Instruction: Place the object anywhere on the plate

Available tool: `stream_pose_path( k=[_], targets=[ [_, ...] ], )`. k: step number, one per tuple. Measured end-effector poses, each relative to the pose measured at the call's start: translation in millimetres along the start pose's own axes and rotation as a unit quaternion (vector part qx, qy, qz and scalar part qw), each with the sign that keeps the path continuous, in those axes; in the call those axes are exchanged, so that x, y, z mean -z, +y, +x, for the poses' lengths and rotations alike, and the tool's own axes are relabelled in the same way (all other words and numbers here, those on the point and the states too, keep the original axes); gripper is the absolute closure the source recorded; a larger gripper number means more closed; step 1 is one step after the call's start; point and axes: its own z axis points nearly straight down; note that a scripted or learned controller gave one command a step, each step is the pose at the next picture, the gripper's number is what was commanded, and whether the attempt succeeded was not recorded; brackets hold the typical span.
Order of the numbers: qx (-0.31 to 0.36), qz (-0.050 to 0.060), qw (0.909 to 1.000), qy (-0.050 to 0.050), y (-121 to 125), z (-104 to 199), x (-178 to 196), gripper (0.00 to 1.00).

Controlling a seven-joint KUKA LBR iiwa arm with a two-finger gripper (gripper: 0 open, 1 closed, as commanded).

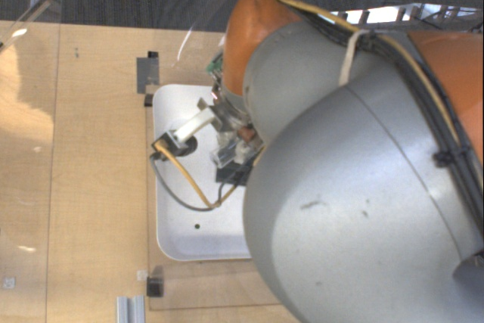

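Grey casing of my arm (363, 185), orange band (246, 34) above the wrist, covers most of the view over the pale wooden bench (76, 163). White bin (178, 227): near corner showing. My jaws (227, 151): low over the bin floor, state cannot be told. Yellow cable (189, 181): looped across the bin. Object and plate: hidden behind my arm. Writing: none legible.

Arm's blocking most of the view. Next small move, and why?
Probably lift the arm straight up a little before committing to anything. The gripper sits low over the white bin, but the grey arm body covers most of that bin, so neither an object nor a plate can be confirmed from here, nor any grasp. A short rise should expose the bin floor.
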Motion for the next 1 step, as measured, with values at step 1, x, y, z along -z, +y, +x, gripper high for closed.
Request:
stream_pose_path(
  k=[1],
  targets=[
    [0.117,0.001,0.9931,0.0,-24.5,-80.5,-112.0,1.0]
  ],
)
